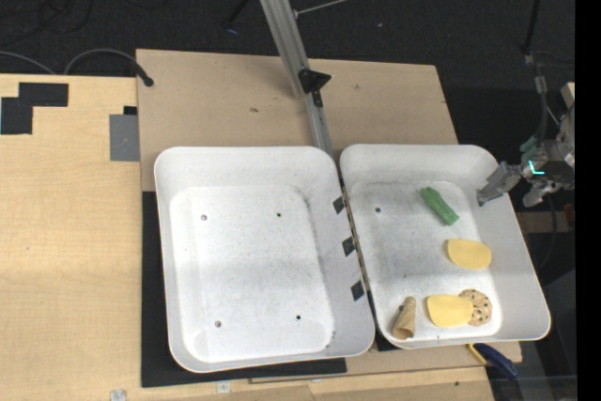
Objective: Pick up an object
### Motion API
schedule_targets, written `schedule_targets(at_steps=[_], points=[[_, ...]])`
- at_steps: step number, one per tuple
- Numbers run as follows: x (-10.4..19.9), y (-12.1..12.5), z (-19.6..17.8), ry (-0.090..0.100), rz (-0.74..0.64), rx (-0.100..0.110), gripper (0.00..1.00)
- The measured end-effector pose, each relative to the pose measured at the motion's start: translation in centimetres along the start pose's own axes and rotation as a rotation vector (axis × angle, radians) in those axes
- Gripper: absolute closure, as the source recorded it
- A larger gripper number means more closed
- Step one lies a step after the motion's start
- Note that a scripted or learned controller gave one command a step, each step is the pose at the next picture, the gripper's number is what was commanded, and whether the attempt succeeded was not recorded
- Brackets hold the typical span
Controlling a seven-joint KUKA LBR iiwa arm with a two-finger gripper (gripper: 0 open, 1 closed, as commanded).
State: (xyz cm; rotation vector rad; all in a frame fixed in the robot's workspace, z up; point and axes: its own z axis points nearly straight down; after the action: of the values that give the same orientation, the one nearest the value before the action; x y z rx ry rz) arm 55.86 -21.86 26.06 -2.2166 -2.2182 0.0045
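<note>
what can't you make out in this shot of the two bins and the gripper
- Gripper, camera view: small and dim at the right bin's far right rim; finger spacing is unreadable.
- Arm: cut off by the right edge of the view.
- Cookie: its left side overlaps the lower yellow piece; which one lies on top is unclear.
- Blue and yellow item: mostly hidden under the right bin's near rim.

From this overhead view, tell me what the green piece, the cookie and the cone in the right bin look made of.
Green piece: likely plastic or foam, with a flat, even colour and a matte look.
Cookie: tan with dark specks like chocolate chips; possibly a plastic toy, too small to tell.
Cone: brown and dull, like a wafer; texture unclear.
Right bin: smooth white plastic, judging by its rounded moulded rim.
</note>
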Motion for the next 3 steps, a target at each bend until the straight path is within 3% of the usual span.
schedule_targets(at_steps=[1,3], points=[[0.0,0.1,-0.2,-0.001,-0.001,-0.003,0.0],[1.2,0.8,10.5,0.001,0.0,0.001,0.0]])
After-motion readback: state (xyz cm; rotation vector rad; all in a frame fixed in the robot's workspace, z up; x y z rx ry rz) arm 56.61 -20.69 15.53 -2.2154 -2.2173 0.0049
